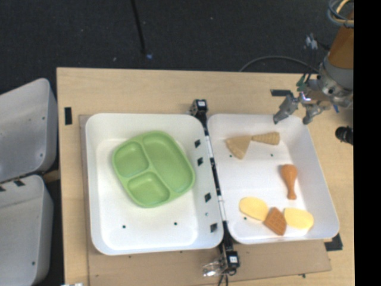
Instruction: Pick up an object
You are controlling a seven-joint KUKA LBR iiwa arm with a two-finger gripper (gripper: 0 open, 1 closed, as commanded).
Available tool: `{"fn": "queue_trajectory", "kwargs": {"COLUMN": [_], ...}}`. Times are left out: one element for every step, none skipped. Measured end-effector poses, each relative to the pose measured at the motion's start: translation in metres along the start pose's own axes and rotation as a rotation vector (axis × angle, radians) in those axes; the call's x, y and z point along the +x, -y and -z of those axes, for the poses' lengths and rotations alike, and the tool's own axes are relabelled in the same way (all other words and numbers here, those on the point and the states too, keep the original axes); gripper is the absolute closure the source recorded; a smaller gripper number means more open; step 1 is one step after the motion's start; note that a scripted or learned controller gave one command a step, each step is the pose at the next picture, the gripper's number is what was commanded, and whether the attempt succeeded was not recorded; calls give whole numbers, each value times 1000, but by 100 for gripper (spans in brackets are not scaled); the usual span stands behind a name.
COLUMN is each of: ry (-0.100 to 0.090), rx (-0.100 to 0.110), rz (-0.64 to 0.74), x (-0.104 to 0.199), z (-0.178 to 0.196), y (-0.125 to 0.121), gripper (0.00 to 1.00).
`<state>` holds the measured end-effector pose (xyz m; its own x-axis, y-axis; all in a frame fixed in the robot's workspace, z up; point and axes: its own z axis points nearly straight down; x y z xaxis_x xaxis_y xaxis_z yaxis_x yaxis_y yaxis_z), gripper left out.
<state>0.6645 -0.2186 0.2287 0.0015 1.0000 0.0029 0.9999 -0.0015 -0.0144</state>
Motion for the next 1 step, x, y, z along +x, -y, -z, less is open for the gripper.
{"fn": "queue_trajectory", "kwargs": {"ry": [3], "rx": [-11], "rz": [4], "x": [1], "z": [7], "y": [-2], "gripper": [0]}}
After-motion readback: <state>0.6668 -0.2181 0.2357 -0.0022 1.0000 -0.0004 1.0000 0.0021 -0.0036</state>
